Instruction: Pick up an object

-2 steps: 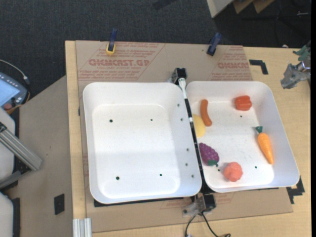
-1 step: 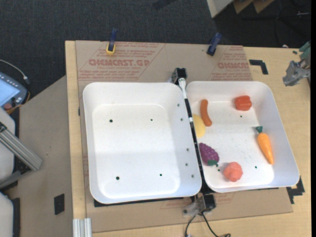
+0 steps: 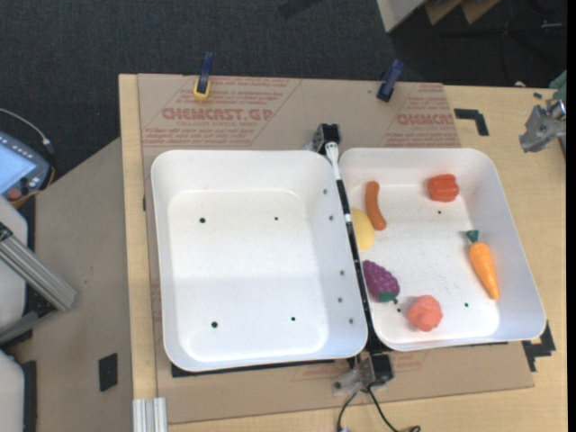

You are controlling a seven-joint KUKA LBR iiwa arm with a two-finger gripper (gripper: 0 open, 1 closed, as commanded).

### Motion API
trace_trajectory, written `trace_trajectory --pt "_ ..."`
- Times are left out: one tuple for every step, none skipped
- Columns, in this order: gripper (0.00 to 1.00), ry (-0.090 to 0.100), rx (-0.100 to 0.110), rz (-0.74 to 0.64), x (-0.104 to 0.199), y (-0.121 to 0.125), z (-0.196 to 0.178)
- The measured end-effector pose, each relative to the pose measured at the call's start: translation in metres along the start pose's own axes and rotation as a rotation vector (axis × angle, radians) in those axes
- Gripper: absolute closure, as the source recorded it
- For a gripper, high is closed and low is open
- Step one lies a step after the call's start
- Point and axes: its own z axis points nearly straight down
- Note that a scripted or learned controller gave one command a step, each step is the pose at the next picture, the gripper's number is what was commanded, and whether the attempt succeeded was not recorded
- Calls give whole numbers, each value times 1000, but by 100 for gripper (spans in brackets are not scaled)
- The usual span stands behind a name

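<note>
The carrot [image 3: 483, 269] lies in the right bin [image 3: 504, 327], beside the tomato [image 3: 424, 312] — untouched. The hand [image 3: 543, 126] waits beyond that bin's far corner — grip state impossible to tell. Still approaching, I judge; next comes descent.

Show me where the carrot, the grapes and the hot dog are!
carrot [image 3: 484, 268], camera view, middle of its orange body.
grapes [image 3: 382, 281], camera view, centre of the purple bunch.
hot dog [image 3: 374, 205], camera view, middle of its length.
</note>
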Motion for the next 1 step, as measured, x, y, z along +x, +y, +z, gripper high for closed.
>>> trace_trajectory --pt "100 -2 -4 -1 0 1 -11"
